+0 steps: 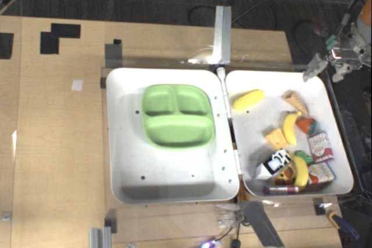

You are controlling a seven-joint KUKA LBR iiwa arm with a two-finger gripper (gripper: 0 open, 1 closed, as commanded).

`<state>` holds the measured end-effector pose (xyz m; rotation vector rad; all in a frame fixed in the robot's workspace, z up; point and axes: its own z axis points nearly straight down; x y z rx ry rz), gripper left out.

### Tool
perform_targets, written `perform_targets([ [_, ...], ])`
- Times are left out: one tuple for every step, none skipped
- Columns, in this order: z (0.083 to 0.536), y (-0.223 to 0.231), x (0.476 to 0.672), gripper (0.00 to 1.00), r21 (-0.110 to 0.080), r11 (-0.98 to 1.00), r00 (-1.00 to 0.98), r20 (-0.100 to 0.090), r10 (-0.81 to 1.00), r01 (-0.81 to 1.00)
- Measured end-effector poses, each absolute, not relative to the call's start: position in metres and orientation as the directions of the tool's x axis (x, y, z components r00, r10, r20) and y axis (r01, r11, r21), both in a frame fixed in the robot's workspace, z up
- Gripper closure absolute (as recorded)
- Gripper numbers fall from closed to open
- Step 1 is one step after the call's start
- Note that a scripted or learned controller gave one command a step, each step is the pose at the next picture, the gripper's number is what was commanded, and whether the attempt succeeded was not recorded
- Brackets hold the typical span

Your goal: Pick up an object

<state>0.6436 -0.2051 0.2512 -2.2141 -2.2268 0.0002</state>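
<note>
Dark carpet runs along the top, and below it sits the pale wooden bench (52,154) with the two white bins side by side. Going left to right: the left bin (125,180) has just a green divided plate (176,115) lying flat in the middle of it. Over the divider, the right bin (250,136) is where all the pickable stuff is. Nearest the divider is a yellow corn cob (247,99), long axis roughly left-right and tilted up a bit toward the right. Further right there's a cheese wedge (276,137), a banana (290,127) standing more or less up-down in the view, a pizza slice (296,103) near the far right corner, a strawberry (306,125) touching the banana, and a crowded pile of small cartons (321,146) and another banana (300,170) along the near right side.

The pincer (328,64) hangs at the bin's far right corner, just outside the rim, holding nothing; can't tell from this angle how its jaws stand. Closest thing to it looks like the pizza slice, down and to the left of it, well apart from the pile, so I'd guess that's the easy grab
</note>
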Motion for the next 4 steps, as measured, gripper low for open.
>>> perform_targets([
  [0.311, -0.206, 0.623, 0.0, 0.001, 0.034, -0.034, -0.001, 0.999, 0.999],
  [0.202, -0.204, 0.645, 0.0, -0.003, -0.032, 0.032, 0.0, 0.999, 0.999],
  [0.119, -0.178, 0.582, 0.0, -0.001, 0.169, -0.169, 0.003, 0.986, 0.986],
  [0.127, -0.178, 0.583, 1.0, -0.001, 0.168, -0.168, 0.004, 0.986, 0.986],
])
